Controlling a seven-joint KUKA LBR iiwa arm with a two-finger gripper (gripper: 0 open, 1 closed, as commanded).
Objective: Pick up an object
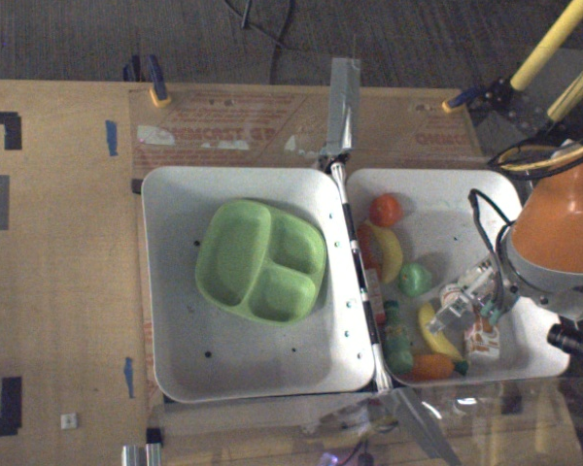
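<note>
Wooden bench boards [58, 289] are carrying two shallow white bins side by side, with dark carpet beyond and blue tape marks along the wood. Sitting in the left bin [175, 348] is a green divided plate [262, 260], tilted a little and alone there. Crowding the right bin [447, 226] is a scatter of small toy foods: a red tomato [386, 210] near the top, a yellow banana [390, 250] just below it, a green round piece [415, 279], a second yellow piece [433, 332] lower down, an orange piece [429, 366] by the bottom wall, and a white printed packet [481, 340]. The gripper [463, 304] is hanging low over this cluster, just beside the lower yellow piece and the packet; whether it is gripping anything, or how it is set, I cannot tell at this size. Judging by looks, the lower yellow piece is a light, hollow, stiff plastic toy, smooth and likely slippery, so taking it across its narrow middle is probably safest, since the curved ends would be squirting out. Neighbours are lying touching or very near it, leaving little room beside it, and the bin's dividing wall [360, 280] is standing close on the left.
</note>
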